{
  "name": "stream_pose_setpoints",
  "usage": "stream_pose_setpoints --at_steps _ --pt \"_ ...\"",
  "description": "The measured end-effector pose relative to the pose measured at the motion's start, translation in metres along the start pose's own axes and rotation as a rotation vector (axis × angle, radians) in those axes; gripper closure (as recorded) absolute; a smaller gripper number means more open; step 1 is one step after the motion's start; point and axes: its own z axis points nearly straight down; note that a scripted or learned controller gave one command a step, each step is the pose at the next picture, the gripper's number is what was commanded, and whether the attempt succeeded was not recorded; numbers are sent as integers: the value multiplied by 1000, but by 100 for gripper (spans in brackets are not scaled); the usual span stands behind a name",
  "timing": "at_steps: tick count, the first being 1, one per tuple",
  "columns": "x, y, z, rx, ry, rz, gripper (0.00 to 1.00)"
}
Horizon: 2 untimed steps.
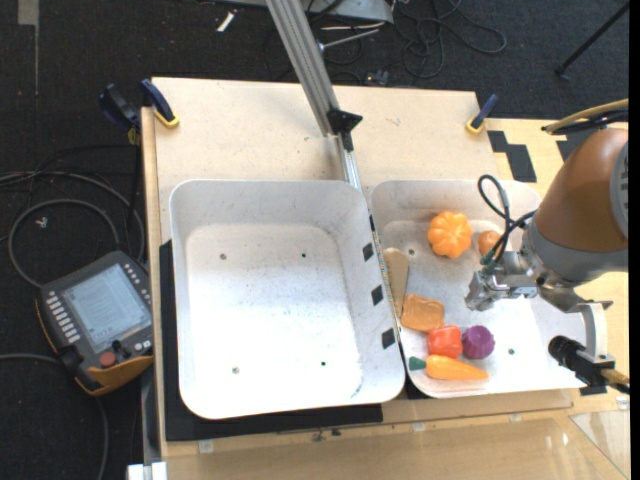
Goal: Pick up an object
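A handheld control pad [98, 313] lies on dark floor at far left; centre-left, one white bin [265, 298] on the pale table [250, 128]; centre-right, a second bin [400, 203] gathers toy foods: orange pumpkin [450, 234], red piece [445, 341], purple piece [479, 342], carrot [456, 370]; the pincer [480, 296] hovers just right of them, presumably lining up a pick; whether it is spread or closed, I cannot tell.

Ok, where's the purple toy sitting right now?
The purple toy lies in the right bin, near its front edge, beside the red toy and just above the carrot, below the gripper.
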Motion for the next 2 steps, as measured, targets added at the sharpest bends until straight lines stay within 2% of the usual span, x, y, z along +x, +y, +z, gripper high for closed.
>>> stream_pose_setpoints --at_steps 1,2 --pt "0 2 -36 1 0 0 100" --pt "52 8 -31 6 4 -5 100"
